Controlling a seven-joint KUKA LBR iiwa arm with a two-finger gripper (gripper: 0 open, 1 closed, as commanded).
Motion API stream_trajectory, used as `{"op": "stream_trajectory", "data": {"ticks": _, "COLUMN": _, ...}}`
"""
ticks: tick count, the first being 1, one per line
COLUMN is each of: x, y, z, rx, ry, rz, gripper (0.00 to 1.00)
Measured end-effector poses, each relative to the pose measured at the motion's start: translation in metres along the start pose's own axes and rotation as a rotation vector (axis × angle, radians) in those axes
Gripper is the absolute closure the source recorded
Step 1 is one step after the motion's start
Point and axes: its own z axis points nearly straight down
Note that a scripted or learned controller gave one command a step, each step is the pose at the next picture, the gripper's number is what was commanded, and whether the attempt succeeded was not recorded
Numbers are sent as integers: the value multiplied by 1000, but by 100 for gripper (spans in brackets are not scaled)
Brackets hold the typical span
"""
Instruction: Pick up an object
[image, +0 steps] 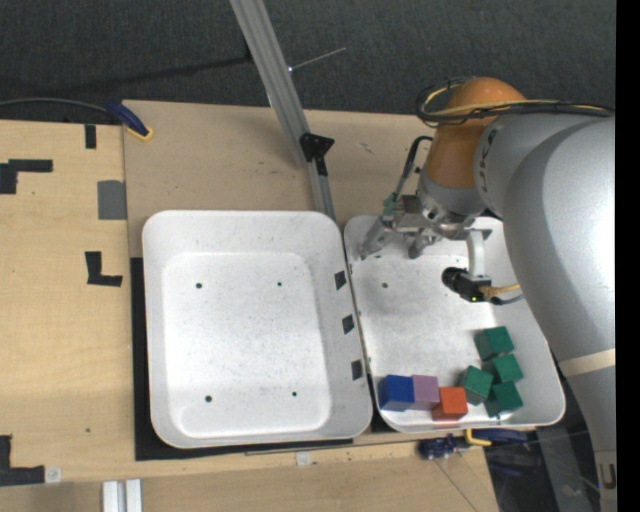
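Gripper (395, 240) position: over the right bin (400, 310), near that bin's 11 o'clock corner, below the orange wrist band (455, 150) of the grey arm (560, 220). Two thin fingers (372, 242) point down and stand visibly spread, with bare white bin floor between them. Nothing is held.

Candidate objects lie grouped at the opposite end of the right bin, from about 4 o'clock round to 6 o'clock, well apart from the gripper:
- blue block (397, 391), a cube with a darker side face, at 6 o'clock against the bin's near rim.
- pale purple block (425, 389), touching the blue block on its right.
- orange block (451, 402), just beside the purple one, slightly nearer the rim.
- green blocks (497, 368), several dark teal pieces in a loose cluster running up toward 4 o'clock; the exact count is hard to tell where they overlap.

Left bin (240, 330): white, with small dark dots on its floor.

Bench (60, 300): light wood, with black tape marks at 9 o'clock. A grey metal pole (290, 110) crosses at 12 o'clock.
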Motion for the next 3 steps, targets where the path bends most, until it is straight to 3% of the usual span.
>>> {"op": "stream_trajectory", "data": {"ticks": 1, "x": 0, "y": -1, "z": -9, "rx": 0, "ry": -1, "rz": -1, "gripper": 100}}
{"op": "stream_trajectory", "data": {"ticks": 2, "x": 4, "y": -3, "z": -53, "rx": -18, "ry": 3, "rz": 0, "gripper": 100}}
{"op": "stream_trajectory", "data": {"ticks": 3, "x": 4, "y": -3, "z": -95, "rx": -17, "ry": 3, "rz": 0, "gripper": 100}}
